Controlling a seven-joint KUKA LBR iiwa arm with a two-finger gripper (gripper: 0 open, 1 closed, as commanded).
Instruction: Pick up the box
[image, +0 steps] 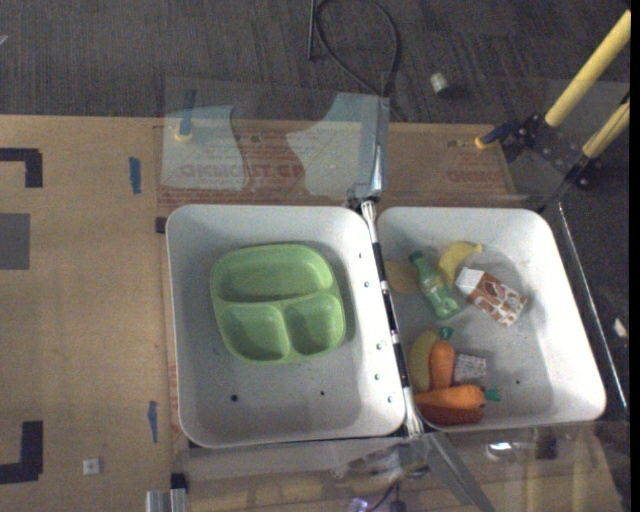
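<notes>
Item: box (493, 297), lying tilted in the right bin (570, 330), upper middle, just beside a banana (458, 257) and near a green bottle (432, 284).
Fingers: cannot tell their state.
Advice: descend from above, close across the short sides, avoiding the banana.

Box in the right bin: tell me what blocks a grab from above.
Nothing lies on the box; its top is bare. The yellow fruit is close against its upper left corner and the green bottle lies just left of it, so fingers closing on that side have little room. Its right side is free.
</notes>
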